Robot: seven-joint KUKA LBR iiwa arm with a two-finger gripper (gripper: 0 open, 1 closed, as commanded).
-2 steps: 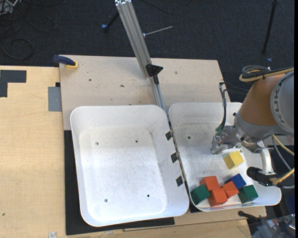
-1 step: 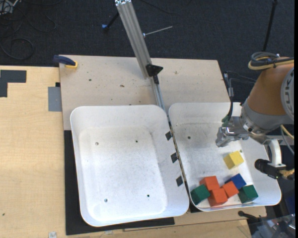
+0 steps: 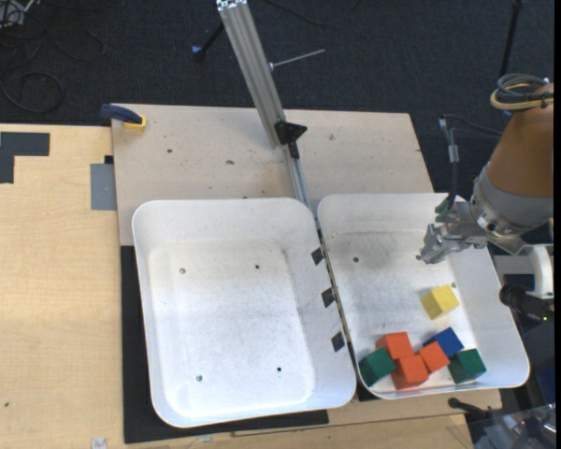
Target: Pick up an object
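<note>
Six blocks [image 3: 421, 355] crowd the right bin [image 3: 374, 227] below the pincer [image 3: 434, 251].

The 2 shallow white plastic bins [image 3: 226, 396] carry faint grey speckling. The right-hand one holds a small yellow cube [image 3: 440, 300], 2 orange blocks [image 3: 408, 360], a blue cube [image 3: 450, 340] and 2 dark green cubes [image 3: 468, 366] (all plain, unpatterned).

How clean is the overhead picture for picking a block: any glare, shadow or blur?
Camera view: even light, no glare on the right bin; soft shadow under the gripper; yellow block crisp; gripper slightly soft, its detail hard to read.
</note>
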